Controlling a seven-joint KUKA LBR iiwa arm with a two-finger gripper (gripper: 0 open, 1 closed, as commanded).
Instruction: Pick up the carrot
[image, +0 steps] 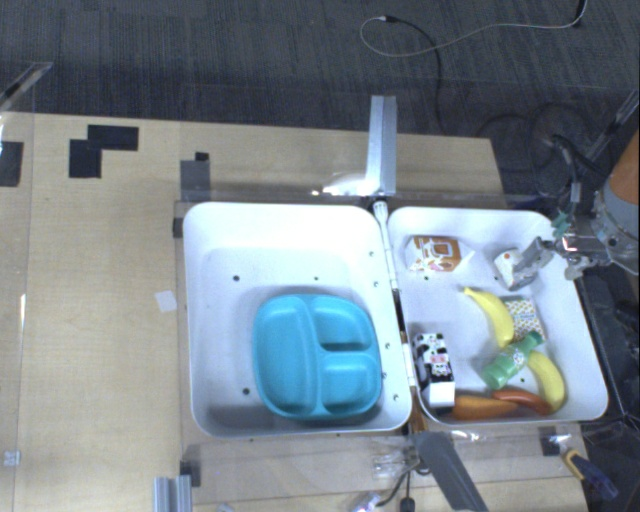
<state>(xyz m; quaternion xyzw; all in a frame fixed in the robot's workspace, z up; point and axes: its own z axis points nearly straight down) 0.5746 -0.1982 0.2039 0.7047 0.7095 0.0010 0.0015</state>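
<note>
the carrot (492, 403) is seen lying along the right bin's (590, 330) near wall; the gripper (528, 262) is poised well apart, above the far side; its grip cannot be told

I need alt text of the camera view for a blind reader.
The claw hovers over the right bin, far from the carrot at its near edge beside two bananas. The left bin holds a blue plate.

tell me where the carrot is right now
The carrot lies along the near edge of the right bin, between the small black-and-white carton and the banana.
</note>
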